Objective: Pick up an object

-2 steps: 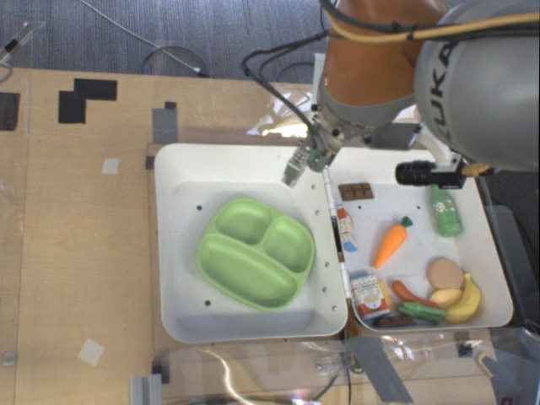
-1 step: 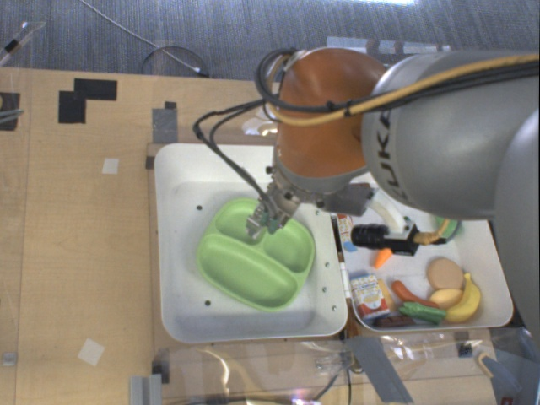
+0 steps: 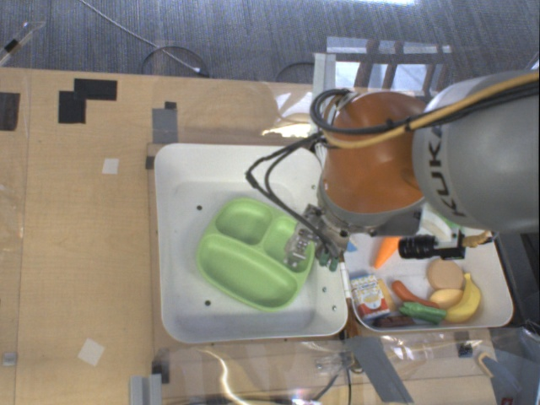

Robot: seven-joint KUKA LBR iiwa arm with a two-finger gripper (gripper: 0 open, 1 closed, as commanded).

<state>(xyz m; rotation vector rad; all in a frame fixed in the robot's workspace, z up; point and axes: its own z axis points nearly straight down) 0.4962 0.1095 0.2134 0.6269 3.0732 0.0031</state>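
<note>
Gripper [image 3: 301, 251] low over the green plate's [image 3: 253, 256] right rim, left bin [image 3: 181, 226].
Cannot tell its state; nothing visibly held. Plate lies flat, divided, mid-bin. For a sound pick: straddle the raised rim squarely, close firmly, lift straight so the plate doesn't tip. Right bin [image 3: 498, 310] holds carrot [image 3: 385, 251], small carton [image 3: 369, 294], banana [image 3: 467, 300], well apart.

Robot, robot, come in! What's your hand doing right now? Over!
Hand low over green plate's right edge, left bin. Grip unclear. Toy food waiting in right bin. Over.
</note>
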